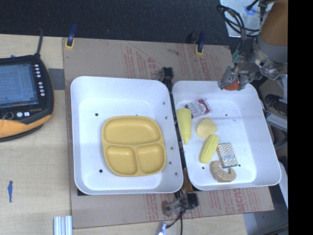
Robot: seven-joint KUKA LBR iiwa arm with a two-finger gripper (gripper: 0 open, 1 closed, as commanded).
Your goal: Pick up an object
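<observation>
While gripper [234,83] is hovering over far rim of right bin [264,131], small orange-red item [233,85] is sitting between nearly closed fingers, seemingly gripped. Corn cob [209,148], yellow cone [184,125], round yellow piece [206,127], wrapper [198,107], small box [227,155], pastry [222,172] are crowding bin's left and near half; far-right floor is offering open room. Yellow divided tray [133,145] is occupying left bin [83,131].

Stuff you can't really make out here

The hand [234,81] half-covers something red-orange [233,84], can't tell what; wrapper [198,107] print's too tiny; tablet [19,94] cut off at left.
</observation>
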